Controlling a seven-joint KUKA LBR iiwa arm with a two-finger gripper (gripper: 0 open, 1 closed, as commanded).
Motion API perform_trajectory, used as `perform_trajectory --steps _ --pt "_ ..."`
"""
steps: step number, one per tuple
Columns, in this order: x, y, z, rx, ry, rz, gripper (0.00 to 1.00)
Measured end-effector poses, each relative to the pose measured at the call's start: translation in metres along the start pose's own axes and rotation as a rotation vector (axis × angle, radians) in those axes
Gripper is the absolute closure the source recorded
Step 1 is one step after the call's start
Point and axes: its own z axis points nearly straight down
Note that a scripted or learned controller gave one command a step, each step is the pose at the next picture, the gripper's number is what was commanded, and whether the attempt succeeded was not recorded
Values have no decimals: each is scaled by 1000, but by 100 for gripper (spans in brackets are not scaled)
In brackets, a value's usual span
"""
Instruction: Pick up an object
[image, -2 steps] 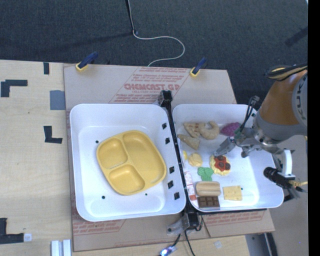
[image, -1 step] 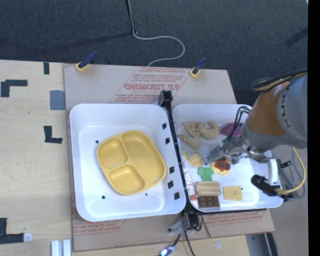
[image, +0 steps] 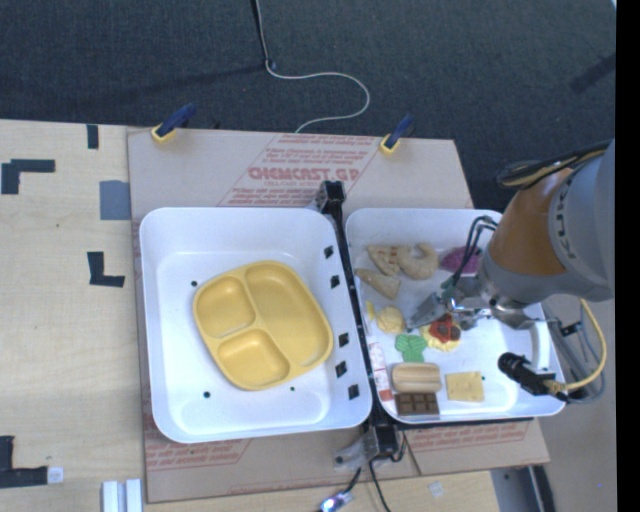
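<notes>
Two white bins sat on cardboard (image: 300, 170) over a wooden bench (image: 60, 300), beside dark carpet. The left bin (image: 160, 300) held one yellow divided plate (image: 262, 323); the right bin (image: 500, 400) held about ten toy foods (image: 415, 378). The gripper (image: 432, 310) hovered among them; its grasp couldn't be judged.

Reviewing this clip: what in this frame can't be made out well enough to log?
- Claw, camera view: too small and dark against the food toys to tell open from shut, or whether it grips anything.
- Purple item, right bin: partly hidden behind the arm, identity unclear.
- Red and yellow toy: partly covered by the claw, shape unclear.
- Right bin's far rim: partly hidden by the arm and cables.
</notes>
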Motion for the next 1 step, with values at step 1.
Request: perform_trajectory --steps 1 --pt "0 0 -10 0 -1 0 100"
